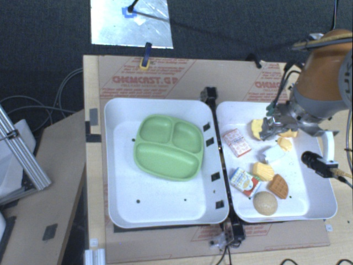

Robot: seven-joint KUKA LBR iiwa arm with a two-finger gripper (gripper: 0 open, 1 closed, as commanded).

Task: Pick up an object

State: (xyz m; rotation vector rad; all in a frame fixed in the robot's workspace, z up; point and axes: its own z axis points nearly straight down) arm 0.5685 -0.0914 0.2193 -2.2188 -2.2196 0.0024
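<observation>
Directly under the end effector (270,127), at the far side of the right bin (317,203), lies a small yellow toy piece (256,128), and that looks like the thing being gone for; it sits touching or just beside the tool's tip, which hides its right half. By its look it is a light, hollow plastic play-food item: stiff, smooth, somewhat slippery and not fragile, so a firm pinch across its narrow middle should serve, with a risk of it squirting out sideways. Whether the end effector is open or closed cannot be told from this slant. Just right of it lies another yellow piece (285,143); nearer are a red-and-white packet (236,142), a corn-like piece (263,171), a blue-and-red packet (243,181), a brown waffle (279,186) and a tan round bun (265,203). In the left bin (118,203) rests a green divided plate (169,147), well apart, all upon the worktop (160,79).
</observation>
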